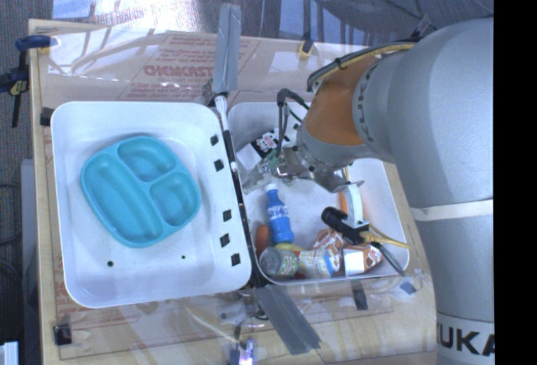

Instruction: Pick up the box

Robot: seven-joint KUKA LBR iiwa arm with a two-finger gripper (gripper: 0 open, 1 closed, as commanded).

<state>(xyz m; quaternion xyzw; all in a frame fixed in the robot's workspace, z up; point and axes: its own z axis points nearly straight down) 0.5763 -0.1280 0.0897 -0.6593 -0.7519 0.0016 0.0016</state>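
Bright daylight — glare upper left

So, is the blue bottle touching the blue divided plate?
Apart. The camera view shows the blue bottle in the right bin and the blue divided plate in the left bin, the bin walls between them.

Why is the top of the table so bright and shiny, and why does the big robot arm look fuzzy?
In the camera view, light glares off the clear sheet behind the bins. The arm sits close to the lens, so it looks soft. The blue tray in the left bin shows evenly lit.
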